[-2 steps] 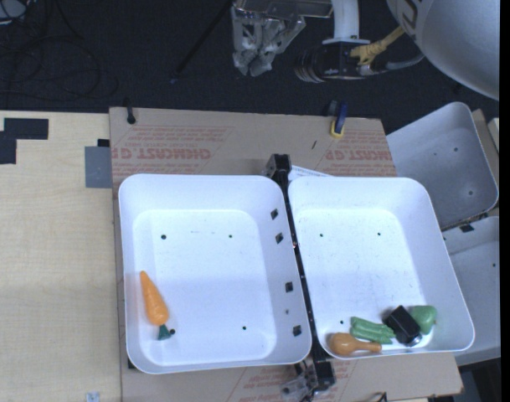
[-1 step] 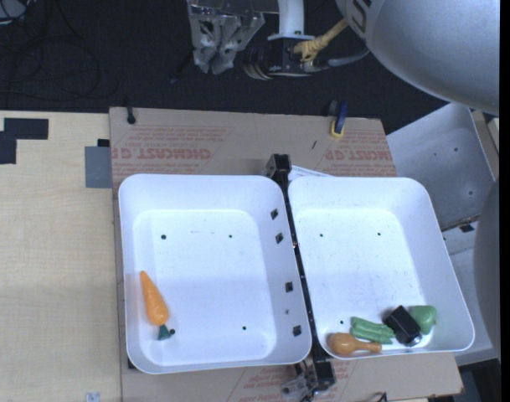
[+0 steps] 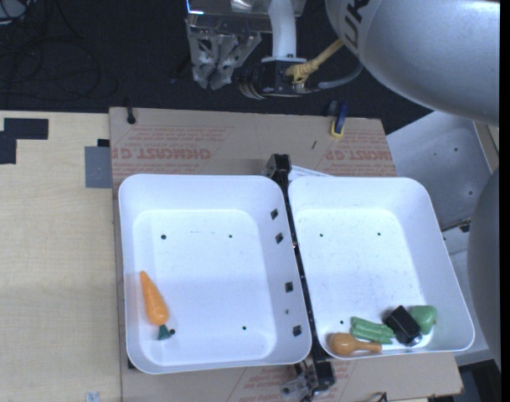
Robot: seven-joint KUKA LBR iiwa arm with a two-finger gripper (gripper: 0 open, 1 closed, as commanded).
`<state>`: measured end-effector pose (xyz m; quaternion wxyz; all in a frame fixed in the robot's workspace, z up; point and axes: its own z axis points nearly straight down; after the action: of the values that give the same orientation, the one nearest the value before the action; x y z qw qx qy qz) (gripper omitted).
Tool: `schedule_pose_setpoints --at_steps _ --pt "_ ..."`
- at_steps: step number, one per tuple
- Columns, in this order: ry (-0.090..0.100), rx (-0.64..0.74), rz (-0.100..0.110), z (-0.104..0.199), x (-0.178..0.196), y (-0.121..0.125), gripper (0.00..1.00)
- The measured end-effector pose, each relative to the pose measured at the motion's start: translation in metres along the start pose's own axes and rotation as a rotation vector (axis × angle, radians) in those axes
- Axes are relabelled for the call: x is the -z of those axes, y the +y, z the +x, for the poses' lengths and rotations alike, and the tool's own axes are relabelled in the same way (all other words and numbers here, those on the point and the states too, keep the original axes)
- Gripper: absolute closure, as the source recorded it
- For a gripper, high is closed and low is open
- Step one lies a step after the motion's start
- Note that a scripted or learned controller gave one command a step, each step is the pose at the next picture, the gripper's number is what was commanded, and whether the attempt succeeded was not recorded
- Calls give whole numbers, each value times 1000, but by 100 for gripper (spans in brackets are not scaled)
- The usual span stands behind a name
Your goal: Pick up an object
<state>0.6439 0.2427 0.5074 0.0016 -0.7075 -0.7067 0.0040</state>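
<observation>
An orange toy carrot with a small green top lies in the left bin, near its front left corner. In the front right corner of the right bin sit an orange gourd-shaped toy, a green pea pod, a black block and a green piece, all bunched together. My gripper hangs high at the top of the camera view, beyond the back edge of the left bin and far from every object. I see nothing in it.
The bins rest on a brown cardboard sheet over a light wooden bench. A black clip strip joins the bins down the middle. The arm's large grey body fills the upper right. Cables lie on the dark floor behind.
</observation>
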Motion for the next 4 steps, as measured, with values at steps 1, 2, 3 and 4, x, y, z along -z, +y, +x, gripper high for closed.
schedule_pose_setpoints --at_steps 1,2,3,4 --pt "3 3 -6 0 32 -32 100" --pt "-2 1 3 1 -46 1 100" --pt "4 0 -12 -21 35 -1 100" --pt "2 3 -4 1 29 0 100"
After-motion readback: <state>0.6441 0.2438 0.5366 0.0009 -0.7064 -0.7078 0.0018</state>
